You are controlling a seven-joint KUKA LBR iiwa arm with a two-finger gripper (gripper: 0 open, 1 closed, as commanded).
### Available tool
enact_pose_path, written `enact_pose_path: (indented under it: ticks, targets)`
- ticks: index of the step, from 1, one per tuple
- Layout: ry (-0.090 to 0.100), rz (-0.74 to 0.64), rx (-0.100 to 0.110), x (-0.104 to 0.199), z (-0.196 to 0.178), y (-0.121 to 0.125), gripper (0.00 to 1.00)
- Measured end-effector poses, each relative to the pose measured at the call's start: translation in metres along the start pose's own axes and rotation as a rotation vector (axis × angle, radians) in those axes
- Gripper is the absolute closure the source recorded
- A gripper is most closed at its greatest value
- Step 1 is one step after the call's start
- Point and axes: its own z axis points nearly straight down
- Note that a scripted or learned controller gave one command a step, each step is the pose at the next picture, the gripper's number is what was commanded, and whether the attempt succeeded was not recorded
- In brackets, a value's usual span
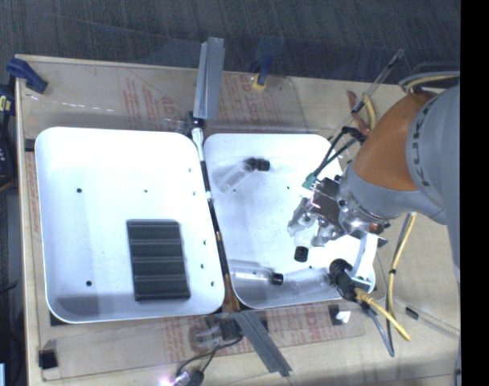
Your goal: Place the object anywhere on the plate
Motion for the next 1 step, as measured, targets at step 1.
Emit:
enact_pose_path:
  ticks: [1]
  targets:
    - [-0.004,-0.175,-0.003,0.1171,0.0341,0.0671,1.0]
